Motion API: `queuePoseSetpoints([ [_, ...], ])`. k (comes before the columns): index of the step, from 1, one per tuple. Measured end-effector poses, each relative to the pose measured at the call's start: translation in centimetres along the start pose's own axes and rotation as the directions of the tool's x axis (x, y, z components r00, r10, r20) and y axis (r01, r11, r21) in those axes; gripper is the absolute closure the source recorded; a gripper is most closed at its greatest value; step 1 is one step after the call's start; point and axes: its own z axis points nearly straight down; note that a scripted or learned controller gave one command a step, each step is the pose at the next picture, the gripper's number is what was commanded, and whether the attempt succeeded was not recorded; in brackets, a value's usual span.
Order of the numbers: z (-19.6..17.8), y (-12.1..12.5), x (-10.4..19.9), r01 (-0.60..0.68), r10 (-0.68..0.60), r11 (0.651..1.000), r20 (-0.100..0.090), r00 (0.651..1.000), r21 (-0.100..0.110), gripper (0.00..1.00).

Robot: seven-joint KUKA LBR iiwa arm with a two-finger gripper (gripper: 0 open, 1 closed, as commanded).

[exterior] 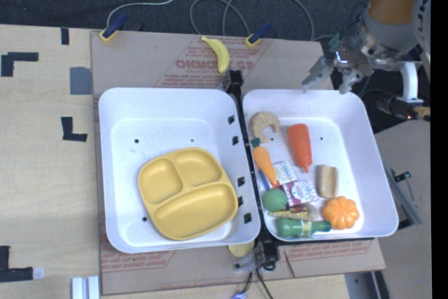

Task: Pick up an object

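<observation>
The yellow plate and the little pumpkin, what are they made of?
The yellow plate looks like hard plastic: smooth, one even colour, moulded into three sections with a soft sheen. The little pumpkin is probably toy plastic too, with smooth, shiny orange ribs, though soft rubber or foam can't be ruled out.

In the right bin (364, 150), toy foods are crowded together: a croissant (264, 123) at eleven o'clock, a red-orange pepper (300, 145) upright near centre, a carrot (264, 163) at nine, a bread roll (327, 181) at four, a pumpkin (340, 212) at five, and a green bottle (299, 226) laid flat at six.
</observation>
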Motion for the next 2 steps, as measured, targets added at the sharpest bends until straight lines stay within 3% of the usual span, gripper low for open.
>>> queuePoseSetpoints([
  [1,10.6,-3.2,1.1,0.000,0.000,1.000,-0.002,1.000,0.010,0.00],
  [2,18.9,-1.5,0.1,0.001,-0.001,1.000,0.003,1.000,-0.003,0.00],
])
